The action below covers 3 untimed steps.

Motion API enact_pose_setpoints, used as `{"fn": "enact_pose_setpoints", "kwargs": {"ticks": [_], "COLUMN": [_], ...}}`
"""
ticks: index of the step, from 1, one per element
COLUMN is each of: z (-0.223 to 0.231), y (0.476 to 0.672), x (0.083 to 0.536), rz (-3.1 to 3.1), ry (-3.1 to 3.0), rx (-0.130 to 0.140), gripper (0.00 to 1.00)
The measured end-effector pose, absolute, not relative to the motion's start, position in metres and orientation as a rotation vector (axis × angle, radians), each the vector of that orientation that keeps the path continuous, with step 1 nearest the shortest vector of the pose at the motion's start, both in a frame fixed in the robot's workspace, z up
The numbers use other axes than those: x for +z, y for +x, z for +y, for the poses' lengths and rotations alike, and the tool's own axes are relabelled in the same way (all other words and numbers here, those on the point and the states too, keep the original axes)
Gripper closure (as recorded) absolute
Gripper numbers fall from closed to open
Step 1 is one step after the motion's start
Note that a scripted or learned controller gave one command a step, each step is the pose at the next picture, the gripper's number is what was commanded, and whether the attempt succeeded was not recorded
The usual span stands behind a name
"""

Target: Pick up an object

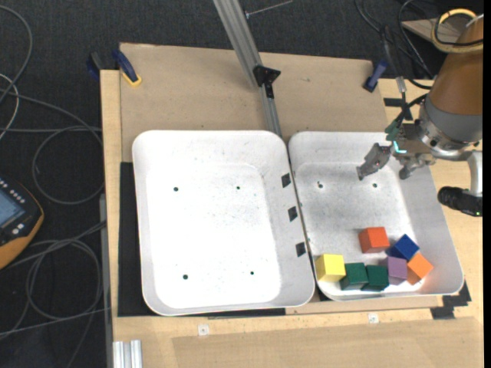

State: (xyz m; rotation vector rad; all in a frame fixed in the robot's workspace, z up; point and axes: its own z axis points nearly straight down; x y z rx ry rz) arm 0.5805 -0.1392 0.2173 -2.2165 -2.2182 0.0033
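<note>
In the camera view, small blocks are seen piled in the lower right corner of the right bin (430, 205). A red block (374, 238) sits a little above the rest. Below it, a row is made by a yellow block (331, 266), two dark green blocks (355, 274) touching each other, a purple block (397, 267), and an orange block (420, 266) at the right end. A blue block (404, 247) is tucked just above the purple and orange ones. The left bin (153, 205) is seen in the middle of the frame, white with small dark specks. The gripper (389, 164) hangs over the upper part of the right bin, well apart from the blocks. Its two fingers are spread wide, and nothing is held between them. The grey arm (459, 90) with its orange band is seen at the upper right of the frame.
</note>
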Motion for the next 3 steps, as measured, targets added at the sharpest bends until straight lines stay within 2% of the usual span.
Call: {"fn": "enact_pose_setpoints", "kwargs": {"ticks": [1,2,3], "z": [-0.139,-0.142,-0.146], "y": [0.581,0.581,0.576], "x": [0.220,0.177,0.115], "rz": [-2.221,-2.217,-2.216], "ry": [-2.219,-2.218,-2.217], "rx": [-0.001,0.005,0.007], "gripper": [0.00,0.00,0.00]}}
